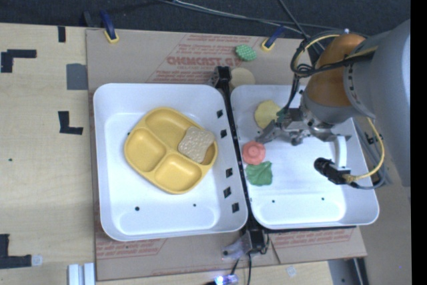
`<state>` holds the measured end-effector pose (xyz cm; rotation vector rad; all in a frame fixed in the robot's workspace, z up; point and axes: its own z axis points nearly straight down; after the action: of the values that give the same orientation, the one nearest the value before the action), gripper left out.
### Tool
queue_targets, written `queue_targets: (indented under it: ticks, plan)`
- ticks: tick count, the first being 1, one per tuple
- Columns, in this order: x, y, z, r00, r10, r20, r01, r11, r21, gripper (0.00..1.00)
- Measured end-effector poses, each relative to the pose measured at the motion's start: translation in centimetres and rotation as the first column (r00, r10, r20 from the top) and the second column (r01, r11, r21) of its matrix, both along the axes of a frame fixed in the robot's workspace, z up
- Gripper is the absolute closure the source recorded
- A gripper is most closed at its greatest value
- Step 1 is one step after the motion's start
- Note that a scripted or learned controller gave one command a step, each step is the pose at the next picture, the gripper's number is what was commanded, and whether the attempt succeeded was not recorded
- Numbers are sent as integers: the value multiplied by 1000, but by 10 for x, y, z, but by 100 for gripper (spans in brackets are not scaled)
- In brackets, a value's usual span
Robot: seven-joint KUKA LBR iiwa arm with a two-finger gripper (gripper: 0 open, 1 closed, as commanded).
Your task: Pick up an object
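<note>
While the arm [373, 77] leans in from the right over the right bin [347, 210], its tool [288, 130] hangs low near that bin's far left part, just right of a pale yellow piece [265, 113] and a little up and right of a pink round piece [253, 153]; whether the tool is released or clenched I cannot tell from here, as the wrist covers it, and nothing shows as grasped. A green leafy piece [259, 173] lies touching the pink one on its near side; all three sit bunched against the divider between the bins, which I judge makes them awkward to straddle from the left. My guess is that the yellow or the pink piece is the target, being nearest the tool; neither looks lifted. Over in the left bin [113, 210] a yellow sectioned plate [150, 150] carries a speckled cracker-like square [196, 143] on its right compartment, well apart from the arm; a small green thing [245, 51] rests on the worktop [40, 143] beyond the bins, out of play.
</note>
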<state>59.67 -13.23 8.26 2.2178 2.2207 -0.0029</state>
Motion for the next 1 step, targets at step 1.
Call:
queue_targets:
  ticks: [1]
  plan:
    - [1,0,13,1000,1,2,-1,1000,0,100]
